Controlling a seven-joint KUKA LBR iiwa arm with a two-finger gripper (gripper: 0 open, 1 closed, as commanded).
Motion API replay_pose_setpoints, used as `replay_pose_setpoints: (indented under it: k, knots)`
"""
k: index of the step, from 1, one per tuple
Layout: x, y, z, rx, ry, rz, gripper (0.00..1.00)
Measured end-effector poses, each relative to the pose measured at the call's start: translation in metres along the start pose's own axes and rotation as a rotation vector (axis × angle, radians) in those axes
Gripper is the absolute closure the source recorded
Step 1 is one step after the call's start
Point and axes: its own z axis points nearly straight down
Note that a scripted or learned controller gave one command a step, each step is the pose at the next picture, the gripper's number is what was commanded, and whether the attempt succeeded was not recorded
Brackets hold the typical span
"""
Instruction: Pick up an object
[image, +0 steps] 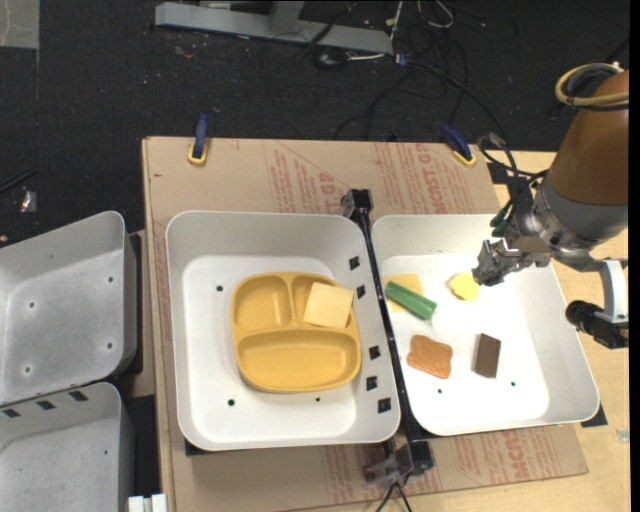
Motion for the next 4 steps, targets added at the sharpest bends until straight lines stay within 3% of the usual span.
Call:
replay_pose_setpoints:
  k: [2,4]
  knots:
    - [0.084,0.032,0.003,0.000,0.001,0.000,1.00]
    - [0.204,0.058,0.009,-0.001,0.001,-0.002,1.00]
